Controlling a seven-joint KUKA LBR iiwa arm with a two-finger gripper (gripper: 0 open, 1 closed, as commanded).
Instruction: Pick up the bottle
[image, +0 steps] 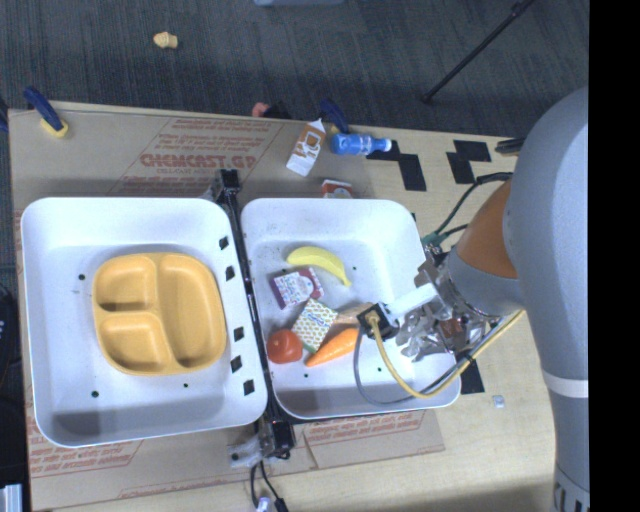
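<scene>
From my remote station I see the gripper (425, 335) low over the right bin (400, 215), near that bin's right wall. Wiring and metal parts crowd the wrist, so I cannot tell how the jaws stand, and I see nothing between them.

The bottle (357, 145) is well apart from the jaws, up and to their left on the cardboard (190, 155) beyond the far rim of the right bin. It lies on its side, clear-blue, cap end pointing right. Just left of it lies a small carton (306, 147), and a second small packet (336, 187) sits against the bin's far rim.

Inside the right bin, everything lies to the left of the jaws: a carrot (333, 347) nearest them, a checkered packet (315, 322) touching its upper side, a red tomato (284, 346) farther left, a reddish packet (296, 288) above that, and a banana (320, 263) up and left.

Farther left still, past the dividing rim, the left bin (50, 230) holds a yellow compartment tray (158, 312). A yellow cable (400, 385) loops below the jaws, over the right bin's near corner.
</scene>
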